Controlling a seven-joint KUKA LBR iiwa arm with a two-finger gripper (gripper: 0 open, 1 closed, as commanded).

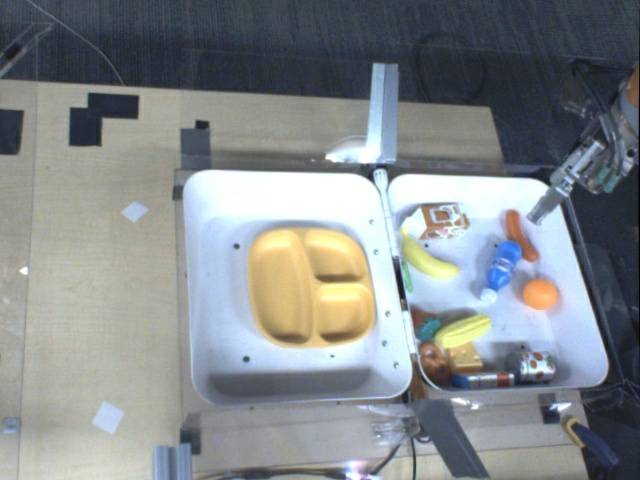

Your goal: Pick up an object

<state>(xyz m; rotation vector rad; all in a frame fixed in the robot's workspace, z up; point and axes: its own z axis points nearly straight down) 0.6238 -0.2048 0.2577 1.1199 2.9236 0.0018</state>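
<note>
Reaching in from the right, the gripper hangs at the upper right corner of the right bin, over its rim and just beside the red sausage-shaped toy. Nothing sits between its fingers, and whether they are spread or pressed together cannot be told from this slanted view.

The two bins lie side by side, their inner rims touching along a narrow seam. Bare floor shows in the right bin between the orange ball and the right wall, and along the top wall to the right of the small printed box.

The left bin holds a yellow divided tray, which sits near its middle with a band of white floor open on all sides.

The right bin is crowded. The printed box lies near the top left, with a banana just below it against the left wall. A blue and white bottle lies tilted near the centre, between the sausage toy and the ball. Lower down, a yellow corn-like toy rests near a teal piece. Along the bottom wall a brown lump, a marker-like stick and a small can lie close together.
</note>
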